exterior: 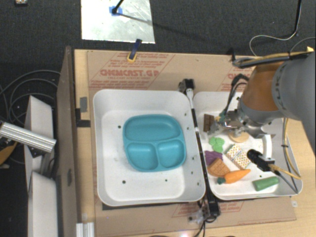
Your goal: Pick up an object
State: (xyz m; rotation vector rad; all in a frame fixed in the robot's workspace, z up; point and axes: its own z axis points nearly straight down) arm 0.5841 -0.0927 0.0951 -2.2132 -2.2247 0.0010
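The tool [231, 125] hangs low over the right bin [207, 102]; whether it is spread or pinching, I cannot tell. Just below lie a bumpy green piece [216, 143], a purple lump [213, 156], a smooth orange carrot [236, 176] and a checkered block [237, 155]. The left bin [108, 132] holds a glossy teal divided plate [154, 142].

A dark carpet [39, 38] covers the floor. On it, at the top, lies a shiny sheet [117, 15] marked with blue tape [116, 11]. Black cables [19, 90] coil at the left beside a white frame [42, 181] and a metal bar [27, 136]. Brown board [143, 68] tops the bench under even light.
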